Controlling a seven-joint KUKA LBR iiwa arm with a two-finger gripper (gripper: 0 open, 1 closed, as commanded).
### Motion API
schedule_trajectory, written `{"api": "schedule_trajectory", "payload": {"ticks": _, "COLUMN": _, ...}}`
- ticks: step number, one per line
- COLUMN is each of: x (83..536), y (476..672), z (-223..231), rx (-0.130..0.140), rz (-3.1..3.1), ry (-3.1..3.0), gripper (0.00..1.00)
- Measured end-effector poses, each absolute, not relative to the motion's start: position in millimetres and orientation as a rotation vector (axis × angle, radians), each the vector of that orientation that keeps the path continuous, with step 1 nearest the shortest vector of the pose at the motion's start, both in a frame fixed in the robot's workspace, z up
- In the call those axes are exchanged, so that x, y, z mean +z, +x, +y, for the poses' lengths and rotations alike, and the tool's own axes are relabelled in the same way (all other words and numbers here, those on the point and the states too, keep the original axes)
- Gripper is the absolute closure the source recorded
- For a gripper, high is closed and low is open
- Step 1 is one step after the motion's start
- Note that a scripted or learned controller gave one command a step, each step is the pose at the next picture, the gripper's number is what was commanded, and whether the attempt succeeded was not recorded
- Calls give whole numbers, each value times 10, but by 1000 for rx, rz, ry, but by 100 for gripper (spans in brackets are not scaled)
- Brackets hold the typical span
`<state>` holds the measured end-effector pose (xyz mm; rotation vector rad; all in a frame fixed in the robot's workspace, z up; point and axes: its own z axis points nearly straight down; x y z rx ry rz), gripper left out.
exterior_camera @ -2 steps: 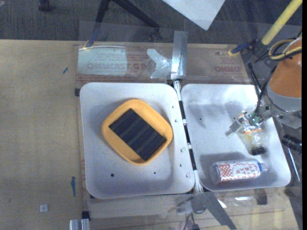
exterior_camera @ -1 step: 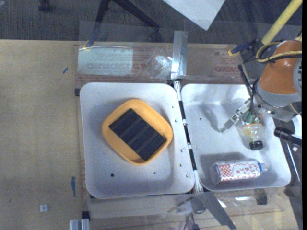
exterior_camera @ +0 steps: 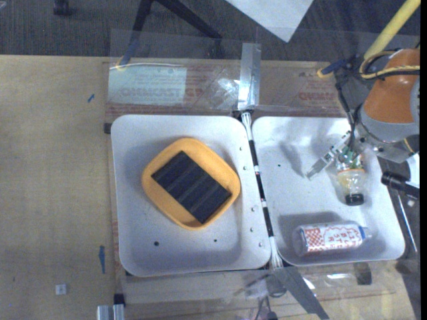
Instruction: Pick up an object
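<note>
Small bottle (exterior_camera: 351, 182) in the right bin (exterior_camera: 287, 145), just under the gripper (exterior_camera: 343, 157).
Whether the claw is open or closed cannot be told; the bottle is small and round and may slip away toward the red-patterned can (exterior_camera: 330, 238).

You see the grey arm with its orange band (exterior_camera: 393, 95) cut off by the right edge, so its upper links are out of sight. The gripper (exterior_camera: 333, 157) is small and blurred; you cannot tell how its fingers stand, nor whether it touches the small clear bottle with a dark cap (exterior_camera: 351, 184). The print on the red-and-white patterned tube (exterior_camera: 330, 238) is too small to read.
</note>
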<state>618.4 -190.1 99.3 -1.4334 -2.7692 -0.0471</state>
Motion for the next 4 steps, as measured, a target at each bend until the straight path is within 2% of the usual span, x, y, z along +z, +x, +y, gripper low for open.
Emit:
{"api": "schedule_trajectory", "payload": {"ticks": 1, "x": 1218, "y": 6054, "z": -1901, "rx": -26, "rz": -2742, "ry": -1522, "gripper": 0}}
{"api": "schedule_trajectory", "payload": {"ticks": 2, "x": 1203, "y": 6080, "z": -1879, "rx": -20, "rz": -2738, "ry": -1529, "gripper": 0}}
{"api": "schedule_trajectory", "payload": {"ticks": 3, "x": 911, "y": 6699, "z": -2085, "rx": -16, "rz": -2690, "ry": -1595, "gripper": 0}}
{"api": "schedule_trajectory", "payload": {"ticks": 4, "x": 883, "y": 6214, "z": -1342, "rx": -6, "rz": -2834, "ry": -1369, "gripper": 0}}
